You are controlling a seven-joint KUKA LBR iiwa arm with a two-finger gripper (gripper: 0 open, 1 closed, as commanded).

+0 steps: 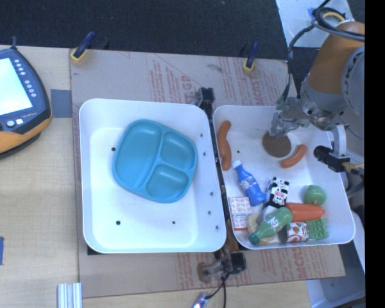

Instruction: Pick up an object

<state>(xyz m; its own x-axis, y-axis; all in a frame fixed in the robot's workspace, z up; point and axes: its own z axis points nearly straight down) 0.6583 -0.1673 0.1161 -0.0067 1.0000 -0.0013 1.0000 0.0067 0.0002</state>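
The gripper (283, 124) is being held low over the far part of the right bin (346, 191), directly above and apparently touching a brown round patty (277, 146), which is being judged the likeliest target, since it is lying flat and apart from the crowded near corner. Whether the patty is actually being gripped cannot be told, because the tool's tip is being hidden by its own body and by the slant of the view. Two sausages are being counted: one long sausage (224, 145) lying along the bin's left wall and one short sausage (293, 156) just beside the patty. One blue bottle (248, 181), one green bottle (270, 225), one toy cow (279, 192), one green ball (314, 194) and one carrot (304, 211) are being crowded together toward the near edge, which is probably making them harder to reach cleanly. In the left bin (93, 172), one blue divided plate (155, 161) is lying alone.
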